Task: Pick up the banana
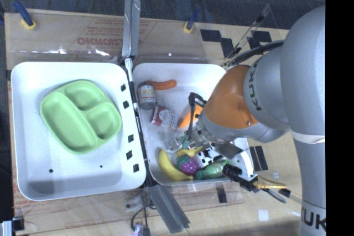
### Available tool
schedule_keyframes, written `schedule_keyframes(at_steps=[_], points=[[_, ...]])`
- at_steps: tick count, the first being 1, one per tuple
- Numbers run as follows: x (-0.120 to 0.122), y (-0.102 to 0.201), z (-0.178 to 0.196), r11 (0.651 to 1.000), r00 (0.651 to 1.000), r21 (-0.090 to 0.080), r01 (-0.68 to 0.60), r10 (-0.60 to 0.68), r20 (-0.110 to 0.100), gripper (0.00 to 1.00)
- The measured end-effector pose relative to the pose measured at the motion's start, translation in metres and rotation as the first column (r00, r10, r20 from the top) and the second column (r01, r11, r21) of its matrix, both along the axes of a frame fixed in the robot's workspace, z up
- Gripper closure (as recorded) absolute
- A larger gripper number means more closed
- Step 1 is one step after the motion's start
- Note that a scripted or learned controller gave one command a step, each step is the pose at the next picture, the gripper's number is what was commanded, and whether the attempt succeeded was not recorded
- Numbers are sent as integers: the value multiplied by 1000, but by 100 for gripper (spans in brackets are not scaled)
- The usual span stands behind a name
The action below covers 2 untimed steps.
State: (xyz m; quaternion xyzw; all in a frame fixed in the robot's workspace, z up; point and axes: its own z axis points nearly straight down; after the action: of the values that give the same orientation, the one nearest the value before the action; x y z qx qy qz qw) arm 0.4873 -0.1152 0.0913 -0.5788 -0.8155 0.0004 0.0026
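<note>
The banana [168, 166] lies in the right bin [182, 70], near its front left corner, curving along the front wall with purple grapes [189, 164] and a green vegetable [210, 171] just beside it on its right. The gripper [193, 147] hangs low over the cluttered front of that bin, just up and to the right of the banana, and whether it is open or closed cannot be told. Further back lie a small can [146, 95], a sausage [164, 85] and a red-and-white packet [162, 116]; the left bin [33, 174] holds a green divided plate [81, 115].
</note>
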Motion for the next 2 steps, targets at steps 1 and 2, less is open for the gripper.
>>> schedule_keyframes(at_steps=[1,2], points=[[-11,140,100,996,996,-1,89,-89,2,100],[-11,140,100,996,996,-1,90,-90,2,0]])
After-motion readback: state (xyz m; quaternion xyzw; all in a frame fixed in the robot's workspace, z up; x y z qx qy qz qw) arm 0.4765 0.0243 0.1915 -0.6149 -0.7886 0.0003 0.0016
